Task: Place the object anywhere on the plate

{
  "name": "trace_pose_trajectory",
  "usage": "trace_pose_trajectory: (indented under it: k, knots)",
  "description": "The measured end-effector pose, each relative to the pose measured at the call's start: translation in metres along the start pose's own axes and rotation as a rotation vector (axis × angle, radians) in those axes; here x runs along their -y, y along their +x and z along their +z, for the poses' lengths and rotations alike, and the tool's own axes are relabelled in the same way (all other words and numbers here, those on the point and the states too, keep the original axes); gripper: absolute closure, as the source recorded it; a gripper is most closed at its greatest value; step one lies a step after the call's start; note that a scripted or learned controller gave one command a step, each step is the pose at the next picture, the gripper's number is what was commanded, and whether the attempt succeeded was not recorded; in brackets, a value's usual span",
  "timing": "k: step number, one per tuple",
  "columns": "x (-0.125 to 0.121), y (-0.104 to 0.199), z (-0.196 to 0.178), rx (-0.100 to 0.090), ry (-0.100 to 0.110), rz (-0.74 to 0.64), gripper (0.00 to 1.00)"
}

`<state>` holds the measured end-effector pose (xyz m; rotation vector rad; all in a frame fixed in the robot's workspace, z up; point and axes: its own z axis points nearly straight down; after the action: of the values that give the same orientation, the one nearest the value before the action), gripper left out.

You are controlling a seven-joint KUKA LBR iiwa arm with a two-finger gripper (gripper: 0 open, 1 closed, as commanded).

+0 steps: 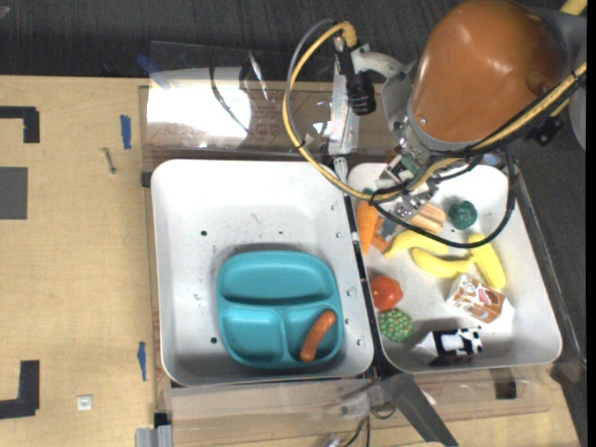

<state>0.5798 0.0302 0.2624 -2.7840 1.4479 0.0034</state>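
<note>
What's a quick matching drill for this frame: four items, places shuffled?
Items:
1. sausage
2. banana
3. tomato
4. toy cow

Places:
A. right bin, near front wall
B. right bin, middle, curved under the arm
C. plate, lower right compartment
D. right bin, by the left wall, above the green ball

Pairs: 1-C, 2-B, 3-D, 4-A
</note>
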Motion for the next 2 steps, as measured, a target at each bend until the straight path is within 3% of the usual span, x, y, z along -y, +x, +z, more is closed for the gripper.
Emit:
trace_pose_trajectory:
  k: [1,2]
  knots:
    - [-0.004,-0.029,-0.002,0.000,0.000,-0.016,1.00]
    - [-0.002,-0.029,-0.012,0.002,0.006,-0.011,1.00]
